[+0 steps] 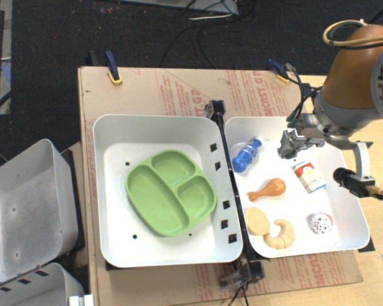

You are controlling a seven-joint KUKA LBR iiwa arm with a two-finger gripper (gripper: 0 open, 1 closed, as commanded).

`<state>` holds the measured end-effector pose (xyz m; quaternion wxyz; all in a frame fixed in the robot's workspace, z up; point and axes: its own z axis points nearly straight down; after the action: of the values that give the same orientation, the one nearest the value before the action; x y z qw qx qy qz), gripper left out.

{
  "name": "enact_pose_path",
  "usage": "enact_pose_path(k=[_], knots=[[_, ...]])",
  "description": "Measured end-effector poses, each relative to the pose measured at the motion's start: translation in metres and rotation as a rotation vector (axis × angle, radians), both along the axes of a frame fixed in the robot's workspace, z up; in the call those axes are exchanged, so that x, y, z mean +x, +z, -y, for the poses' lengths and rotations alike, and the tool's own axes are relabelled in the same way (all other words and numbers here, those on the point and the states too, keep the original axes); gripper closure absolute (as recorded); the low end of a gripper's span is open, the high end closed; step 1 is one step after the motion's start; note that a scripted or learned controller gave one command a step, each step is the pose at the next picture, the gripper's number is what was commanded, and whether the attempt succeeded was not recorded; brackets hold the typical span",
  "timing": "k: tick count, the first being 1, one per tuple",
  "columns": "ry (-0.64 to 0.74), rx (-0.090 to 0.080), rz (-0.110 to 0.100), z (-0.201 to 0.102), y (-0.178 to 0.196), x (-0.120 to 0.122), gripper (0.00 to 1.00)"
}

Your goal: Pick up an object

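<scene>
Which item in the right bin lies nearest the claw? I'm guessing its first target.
The small red-and-white carton, just below the claw; the blue bottle and drumstick lie farther off.

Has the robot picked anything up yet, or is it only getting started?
Only starting, it seems. Nothing looks picked up: the blue bottle, toy chicken leg, small carton, shrimp and spotted ball all lie in the right bin. The gripper hangs over that bin's far side, between bottle and carton, with no object in it. Left to do: choose one, grab it and lift.
</scene>
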<state>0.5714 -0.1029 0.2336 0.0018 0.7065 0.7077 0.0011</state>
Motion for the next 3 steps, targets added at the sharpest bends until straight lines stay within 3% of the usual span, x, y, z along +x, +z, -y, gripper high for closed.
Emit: enact_pose_path(k=[1, 3], knots=[[0.001, -0.001, 0.002, 0.000, 0.053, 0.001, 1.00], [0.006, 0.003, -0.006, -0.104, 0.036, -0.019, 1.00]])
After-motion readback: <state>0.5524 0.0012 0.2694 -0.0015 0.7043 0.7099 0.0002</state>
